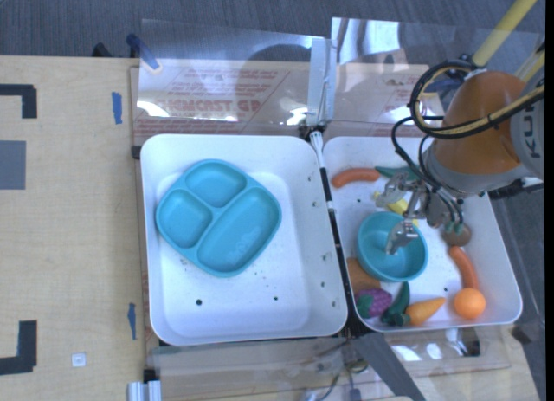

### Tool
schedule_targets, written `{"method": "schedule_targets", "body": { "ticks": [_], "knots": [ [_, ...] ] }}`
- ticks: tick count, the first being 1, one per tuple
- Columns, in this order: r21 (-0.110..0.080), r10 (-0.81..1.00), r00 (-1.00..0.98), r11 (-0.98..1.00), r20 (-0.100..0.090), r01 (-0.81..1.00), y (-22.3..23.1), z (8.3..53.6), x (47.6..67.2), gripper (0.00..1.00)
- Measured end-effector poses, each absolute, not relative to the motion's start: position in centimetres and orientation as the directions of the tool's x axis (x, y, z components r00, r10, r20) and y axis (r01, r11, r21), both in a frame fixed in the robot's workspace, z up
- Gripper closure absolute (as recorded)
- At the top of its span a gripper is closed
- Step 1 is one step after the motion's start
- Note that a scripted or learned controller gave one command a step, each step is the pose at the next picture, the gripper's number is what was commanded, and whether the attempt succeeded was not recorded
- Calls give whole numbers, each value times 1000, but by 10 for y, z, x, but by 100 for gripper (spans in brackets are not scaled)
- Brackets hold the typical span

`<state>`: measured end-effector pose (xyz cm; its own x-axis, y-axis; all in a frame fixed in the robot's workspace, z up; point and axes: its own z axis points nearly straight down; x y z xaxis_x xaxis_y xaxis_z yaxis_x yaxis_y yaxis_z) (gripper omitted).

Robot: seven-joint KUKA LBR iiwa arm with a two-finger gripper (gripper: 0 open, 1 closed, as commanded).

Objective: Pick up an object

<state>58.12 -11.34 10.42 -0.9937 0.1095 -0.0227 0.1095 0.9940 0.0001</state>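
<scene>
The end effector (403, 236) hangs over the bowl (392, 250) in the right bin (506, 291); I cannot tell its state. The bowl looks light, stiff and slippery, so take its rim

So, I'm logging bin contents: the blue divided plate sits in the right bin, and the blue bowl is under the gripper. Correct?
Not quite. The camera view shows the blue divided plate in the left bin, not the right one. The blue bowl is indeed in the right bin, under the gripper.
</scene>
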Motion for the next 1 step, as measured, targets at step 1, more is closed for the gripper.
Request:
{"method": "schedule_targets", "body": {
  "ticks": [1],
  "knots": [
    [1,208,-978,978,-16,208,-115,93,595,0]
  ]
}}
